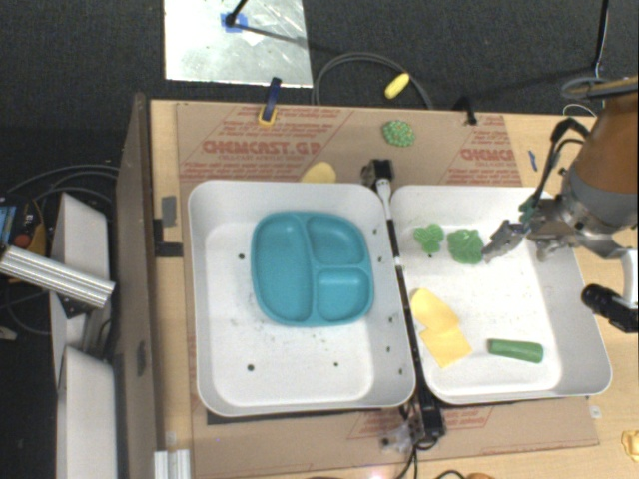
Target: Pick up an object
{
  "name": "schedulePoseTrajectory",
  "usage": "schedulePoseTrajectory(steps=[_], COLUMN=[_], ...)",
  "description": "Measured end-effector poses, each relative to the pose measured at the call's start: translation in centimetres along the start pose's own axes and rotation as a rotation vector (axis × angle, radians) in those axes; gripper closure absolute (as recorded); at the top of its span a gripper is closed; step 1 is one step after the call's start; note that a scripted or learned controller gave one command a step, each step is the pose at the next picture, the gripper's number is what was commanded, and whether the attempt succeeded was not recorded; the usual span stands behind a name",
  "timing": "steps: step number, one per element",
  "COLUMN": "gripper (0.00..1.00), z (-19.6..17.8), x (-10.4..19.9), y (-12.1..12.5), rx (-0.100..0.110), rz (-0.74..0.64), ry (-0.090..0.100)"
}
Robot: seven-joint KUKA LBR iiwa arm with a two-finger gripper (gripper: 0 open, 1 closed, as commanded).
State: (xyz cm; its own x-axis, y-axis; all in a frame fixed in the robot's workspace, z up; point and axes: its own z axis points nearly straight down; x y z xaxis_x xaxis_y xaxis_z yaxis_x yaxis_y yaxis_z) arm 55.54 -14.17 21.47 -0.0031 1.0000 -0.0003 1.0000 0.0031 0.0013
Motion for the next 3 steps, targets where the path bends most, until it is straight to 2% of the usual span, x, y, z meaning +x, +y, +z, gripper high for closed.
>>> schedulePoseTrajectory(steps=[1,2,3], gripper=[0.00,0.00,1.00], z=[11.1,13.0,11.6], x=[0.1,4.2,3.9], y=[3.5,10.4,10.3], rx=[0.005,-0.007,-0.009], rz=[-0.003,-0.007,-0.003], ry=[0.001,0.001,-0.001])
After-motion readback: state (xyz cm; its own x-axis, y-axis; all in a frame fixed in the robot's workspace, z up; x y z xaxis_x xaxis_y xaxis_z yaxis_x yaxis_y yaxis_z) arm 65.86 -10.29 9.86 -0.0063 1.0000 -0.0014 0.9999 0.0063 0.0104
